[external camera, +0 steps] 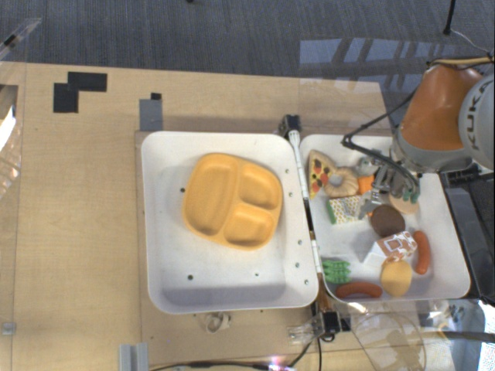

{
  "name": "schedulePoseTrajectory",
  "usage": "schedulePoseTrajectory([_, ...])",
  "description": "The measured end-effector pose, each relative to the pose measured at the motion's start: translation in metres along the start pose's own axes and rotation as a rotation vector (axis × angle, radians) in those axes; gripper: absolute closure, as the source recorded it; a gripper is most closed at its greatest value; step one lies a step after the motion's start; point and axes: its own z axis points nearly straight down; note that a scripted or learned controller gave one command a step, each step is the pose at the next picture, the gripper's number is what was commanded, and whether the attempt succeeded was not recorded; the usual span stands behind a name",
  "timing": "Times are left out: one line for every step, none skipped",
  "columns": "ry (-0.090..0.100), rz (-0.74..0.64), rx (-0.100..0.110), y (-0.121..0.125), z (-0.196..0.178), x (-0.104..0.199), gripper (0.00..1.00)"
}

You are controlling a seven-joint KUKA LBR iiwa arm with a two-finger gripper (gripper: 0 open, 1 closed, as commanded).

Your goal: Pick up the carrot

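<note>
Orange carrot (365, 184), small, lodged among toy foods near far edge of right bin (456, 284). Hand (380, 190) just beside it, over the clutter; finger state could not be told. Carrot not lifted; grasp and raise left.

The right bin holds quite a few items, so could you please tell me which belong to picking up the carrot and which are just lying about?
Job: carrot, gripper.

Lying about: pizza slice, brown round piece, two sausages, yellow divided plate.
</note>
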Motion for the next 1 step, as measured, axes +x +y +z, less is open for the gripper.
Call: schedulePoseTrajectory([-0.009,0.555,-0.002,0.0129,0.0075,-0.0248,0.0])
